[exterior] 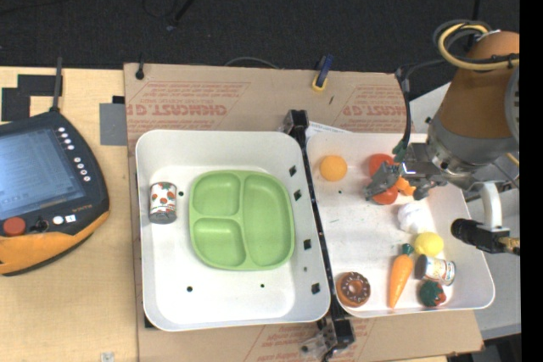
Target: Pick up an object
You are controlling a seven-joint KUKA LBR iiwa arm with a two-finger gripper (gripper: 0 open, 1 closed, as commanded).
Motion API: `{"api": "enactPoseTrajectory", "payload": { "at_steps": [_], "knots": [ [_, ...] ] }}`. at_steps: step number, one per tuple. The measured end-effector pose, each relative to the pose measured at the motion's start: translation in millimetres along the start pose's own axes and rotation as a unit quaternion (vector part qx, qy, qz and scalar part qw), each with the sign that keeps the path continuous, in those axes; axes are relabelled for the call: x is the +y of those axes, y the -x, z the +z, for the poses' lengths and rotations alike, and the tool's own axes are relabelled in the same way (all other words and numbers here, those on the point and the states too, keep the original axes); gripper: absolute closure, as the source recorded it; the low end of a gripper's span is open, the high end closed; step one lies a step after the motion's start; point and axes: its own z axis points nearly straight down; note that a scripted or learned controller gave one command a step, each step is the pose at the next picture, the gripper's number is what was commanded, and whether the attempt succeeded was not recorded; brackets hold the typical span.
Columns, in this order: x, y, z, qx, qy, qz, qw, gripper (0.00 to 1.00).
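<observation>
The right bin (356, 229) holds several small items: an orange ball (333, 168), a red tomato-like piece (378, 163), a white lump (413, 218), a yellow lemon (428, 244), a carrot (399, 277), a chocolate doughnut (353, 287), a small labelled can (438, 270) and a red-and-green fruit (432, 293). My gripper (386, 181) hangs low at the bin's far side, directly over the red piece. It covers the middle of that piece, so red shows above and below it.
The left bin (170, 301) carries a green divided plate (240, 219) and a small can (163, 202) beside it. A teach pendant (42, 191) lies on the bench at the far left. A black divider (310, 216) runs between the bins.
</observation>
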Motion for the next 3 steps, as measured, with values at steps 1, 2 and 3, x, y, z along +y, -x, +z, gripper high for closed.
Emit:
{"api": "enactPoseTrajectory", "payload": {
  "at_steps": [1, 2, 3],
  "knots": [
    [2, 0, -5, -0.001, 0.005, -0.001, 1.0, 0.0],
    [9, -6, 56, 0.0, 0.003, -0.002, 1.0, 0.0],
    [14, -9, 119, 0.0, 0.003, -0.001, 1.0, 0.0]
  ]
}}
